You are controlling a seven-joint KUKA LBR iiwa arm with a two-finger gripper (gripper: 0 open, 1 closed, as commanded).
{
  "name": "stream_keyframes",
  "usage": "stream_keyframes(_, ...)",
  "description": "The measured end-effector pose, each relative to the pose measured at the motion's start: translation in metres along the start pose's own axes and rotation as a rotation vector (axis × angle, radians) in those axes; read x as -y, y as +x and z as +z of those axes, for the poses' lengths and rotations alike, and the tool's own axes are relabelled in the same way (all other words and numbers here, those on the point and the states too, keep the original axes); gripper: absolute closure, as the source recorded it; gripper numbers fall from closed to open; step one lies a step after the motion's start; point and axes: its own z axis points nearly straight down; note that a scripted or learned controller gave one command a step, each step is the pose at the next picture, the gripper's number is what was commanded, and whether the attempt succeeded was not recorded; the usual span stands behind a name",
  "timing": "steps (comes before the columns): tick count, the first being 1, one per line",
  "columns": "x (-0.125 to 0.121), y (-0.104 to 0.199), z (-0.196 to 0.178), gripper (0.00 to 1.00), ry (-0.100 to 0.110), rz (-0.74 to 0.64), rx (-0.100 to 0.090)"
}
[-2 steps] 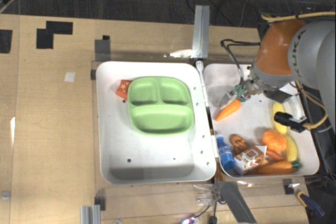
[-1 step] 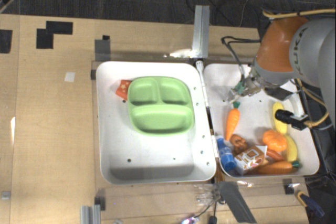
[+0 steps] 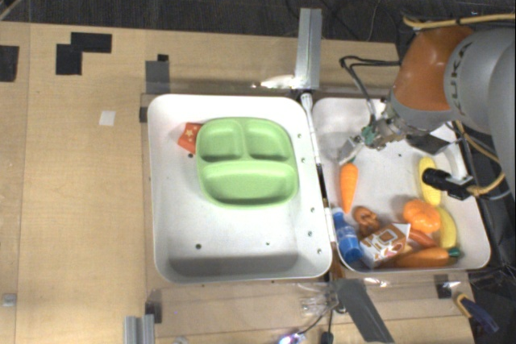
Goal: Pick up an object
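At the near edge of the right bin (image 3: 484, 250) lies a cluster of objects: a blue bottle (image 3: 347, 242) against the bin's left wall, a small printed carton (image 3: 387, 242) just beside it, a brown rounded item (image 3: 365, 218) touching the carton's upper left, and a long orange-brown piece (image 3: 423, 258) along the front wall. Above these sit an orange fruit (image 3: 422, 215) and, next to it, a yellow banana (image 3: 446, 228); a second yellow piece (image 3: 429, 177) lies farther back near the right wall, partly crossed by a black cable. A carrot (image 3: 347, 185) lies lengthwise near the left wall, apart from the cluster, its narrow end toward the front. Just beyond the carrot's top, the gripper (image 3: 360, 141) hangs low over the bin's far half; whether its fingers are spread or closed cannot be told, and nothing is seen between them. In the left bin (image 3: 173, 254), a green divided tray (image 3: 244, 159) rests in the far half, with a small red-orange packet (image 3: 189, 138) touching its left rim.
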Motion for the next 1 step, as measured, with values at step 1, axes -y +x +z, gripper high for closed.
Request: stream_keyframes(1,0.0284,0.0094,0.0087,0.00,0.001,0.001,0.004)
